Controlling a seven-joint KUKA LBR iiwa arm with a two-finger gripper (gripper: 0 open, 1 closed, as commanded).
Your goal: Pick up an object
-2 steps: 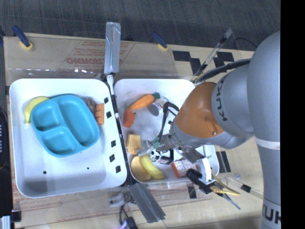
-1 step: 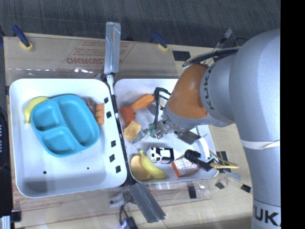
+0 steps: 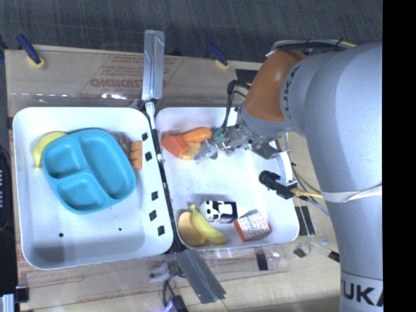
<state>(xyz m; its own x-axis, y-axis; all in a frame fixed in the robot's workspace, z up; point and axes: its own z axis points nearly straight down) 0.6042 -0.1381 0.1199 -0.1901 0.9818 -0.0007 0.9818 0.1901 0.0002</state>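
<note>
Carrot-shaped orange toy (image 3: 197, 134) lies at the back of the right bin (image 3: 257, 174), touching a red-orange piece (image 3: 173, 144). Gripper (image 3: 207, 151) is low just beside them, prob. lining up a grab; can't tell its state. Nearer the front: smooth plastic banana (image 3: 207, 226), black-and-white item (image 3: 221, 210), small printed box (image 3: 252, 225). Left bin (image 3: 26, 194) has a glossy blue sectioned tray (image 3: 88, 169) w/ rounded corners.

A single fixed camera looks down at a slant from above the worktop (image 3: 78, 70), near enough that both white bins, the left bin (image 3: 26, 194) and the right bin (image 3: 260, 181), nearly span the frame. The grey arm (image 3: 338, 129) enters from the right.
</note>
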